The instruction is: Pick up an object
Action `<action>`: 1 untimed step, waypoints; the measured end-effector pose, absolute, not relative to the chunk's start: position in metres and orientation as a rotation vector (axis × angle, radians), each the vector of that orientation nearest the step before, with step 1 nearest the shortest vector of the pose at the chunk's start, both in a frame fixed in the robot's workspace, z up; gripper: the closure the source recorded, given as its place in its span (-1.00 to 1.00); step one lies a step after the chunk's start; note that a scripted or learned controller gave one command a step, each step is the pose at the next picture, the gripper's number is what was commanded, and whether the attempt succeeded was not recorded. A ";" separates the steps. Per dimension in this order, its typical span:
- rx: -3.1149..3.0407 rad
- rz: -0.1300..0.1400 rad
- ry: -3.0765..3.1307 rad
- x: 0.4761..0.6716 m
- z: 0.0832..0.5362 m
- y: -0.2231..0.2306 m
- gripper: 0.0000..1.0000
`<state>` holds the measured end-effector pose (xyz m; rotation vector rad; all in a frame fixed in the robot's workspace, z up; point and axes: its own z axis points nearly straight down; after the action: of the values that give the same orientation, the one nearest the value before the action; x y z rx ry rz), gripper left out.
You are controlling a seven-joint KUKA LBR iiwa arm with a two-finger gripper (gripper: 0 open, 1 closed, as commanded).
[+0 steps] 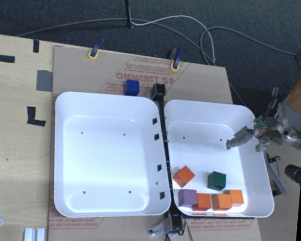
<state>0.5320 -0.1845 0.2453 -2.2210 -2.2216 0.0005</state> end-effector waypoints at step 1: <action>-2.217 0.008 -2.213 0.529 0.135 -0.213 -1.00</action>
<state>0.5290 -0.2135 0.1349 -2.2169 -2.2133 0.0083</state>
